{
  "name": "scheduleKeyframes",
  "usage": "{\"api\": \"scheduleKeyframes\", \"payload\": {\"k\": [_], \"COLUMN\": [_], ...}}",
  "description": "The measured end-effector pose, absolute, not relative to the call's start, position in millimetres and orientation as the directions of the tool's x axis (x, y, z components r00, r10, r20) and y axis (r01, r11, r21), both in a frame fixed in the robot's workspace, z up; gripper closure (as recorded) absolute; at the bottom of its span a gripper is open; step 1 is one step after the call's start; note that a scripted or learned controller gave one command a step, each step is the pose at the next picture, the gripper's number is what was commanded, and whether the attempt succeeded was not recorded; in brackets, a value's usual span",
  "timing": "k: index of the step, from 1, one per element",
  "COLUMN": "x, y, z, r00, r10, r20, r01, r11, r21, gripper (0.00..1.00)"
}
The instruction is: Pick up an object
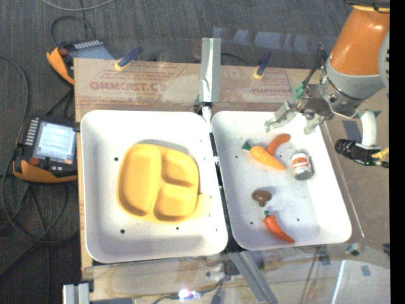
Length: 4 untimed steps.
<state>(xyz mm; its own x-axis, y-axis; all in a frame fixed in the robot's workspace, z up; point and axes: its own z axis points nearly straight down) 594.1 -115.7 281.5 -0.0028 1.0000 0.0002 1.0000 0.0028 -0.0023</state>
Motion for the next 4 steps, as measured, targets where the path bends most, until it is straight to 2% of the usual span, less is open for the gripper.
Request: {"api": "scheduleKeyframes", "payload": {"k": [1,2,3,4], "x": [582.8,613.4,613.6,649.7], "y": [-149.7,-152.6,-154.3,-115.5], "z": [139.1,89.7,99.0,200.8], "r00": [0.236,0.062,0.063,0.041], "r10": [0.972,0.998,0.998,0.999], "r20": [-0.002,-0.003,-0.006,-0.002], "r01": [0.972,0.998,0.998,0.999], "r11": [-0.236,-0.062,-0.063,-0.041], "r21": [-0.004,0.007,0.009,-0.002], "gripper": [0.00,0.00,1.00,1.00]}}
